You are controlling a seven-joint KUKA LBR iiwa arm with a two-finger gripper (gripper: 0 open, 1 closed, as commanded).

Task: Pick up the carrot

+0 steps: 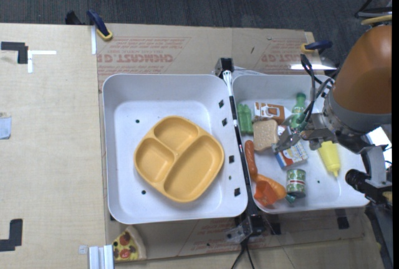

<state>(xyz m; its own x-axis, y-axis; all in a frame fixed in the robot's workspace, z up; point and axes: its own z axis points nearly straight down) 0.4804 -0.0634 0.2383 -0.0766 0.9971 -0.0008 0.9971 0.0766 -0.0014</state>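
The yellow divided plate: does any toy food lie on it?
No: the yellow divided plate sits bare in the left bin.

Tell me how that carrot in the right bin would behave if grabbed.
The carrot looks long, thin and smooth, so it may roll or slip sideways. Probably a light, stiff toy. It lies along the bin wall, likely crowding a grasp.

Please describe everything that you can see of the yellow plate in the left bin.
The yellow plate is a rounded, shallow dish that looks like plastic. Raised ridges divide it into three compartments: two smaller ones toward its upper left and one long one along its lower right. It lies flat, right side up, turned at a slant to the walls of the left bin. It rests near the middle of the bin's floor, apart from every wall. Its compartments hold nothing, and nothing else touches it.
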